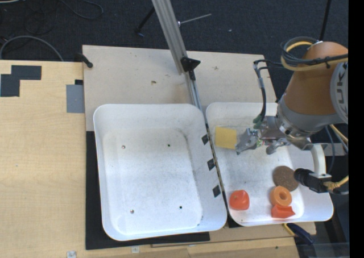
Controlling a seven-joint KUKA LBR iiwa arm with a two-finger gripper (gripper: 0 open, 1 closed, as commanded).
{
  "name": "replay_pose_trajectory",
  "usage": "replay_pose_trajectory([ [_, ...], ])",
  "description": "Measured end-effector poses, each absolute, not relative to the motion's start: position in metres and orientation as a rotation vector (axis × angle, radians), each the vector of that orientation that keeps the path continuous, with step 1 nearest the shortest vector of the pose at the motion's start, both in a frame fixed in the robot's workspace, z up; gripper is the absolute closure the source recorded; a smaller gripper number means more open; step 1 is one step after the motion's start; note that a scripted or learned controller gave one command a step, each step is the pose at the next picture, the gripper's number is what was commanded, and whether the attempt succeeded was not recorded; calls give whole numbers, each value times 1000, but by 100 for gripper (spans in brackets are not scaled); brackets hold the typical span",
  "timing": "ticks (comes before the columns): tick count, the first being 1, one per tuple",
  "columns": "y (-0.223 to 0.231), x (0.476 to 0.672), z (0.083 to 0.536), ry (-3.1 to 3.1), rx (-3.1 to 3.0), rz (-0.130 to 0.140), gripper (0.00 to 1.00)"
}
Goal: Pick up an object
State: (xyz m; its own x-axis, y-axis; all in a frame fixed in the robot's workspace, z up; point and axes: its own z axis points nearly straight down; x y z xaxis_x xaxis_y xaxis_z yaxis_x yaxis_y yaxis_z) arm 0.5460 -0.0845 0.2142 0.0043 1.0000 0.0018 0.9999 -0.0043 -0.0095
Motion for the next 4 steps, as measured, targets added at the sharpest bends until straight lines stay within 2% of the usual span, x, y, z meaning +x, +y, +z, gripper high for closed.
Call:
replay_pose_trajectory([
  [2,-93,543,99,-2214,-2216,10,0],
  [3,-95,544,112,-2209,-2227,5,100],
  [4,-103,552,162,-2218,-2227,-2,100],
])
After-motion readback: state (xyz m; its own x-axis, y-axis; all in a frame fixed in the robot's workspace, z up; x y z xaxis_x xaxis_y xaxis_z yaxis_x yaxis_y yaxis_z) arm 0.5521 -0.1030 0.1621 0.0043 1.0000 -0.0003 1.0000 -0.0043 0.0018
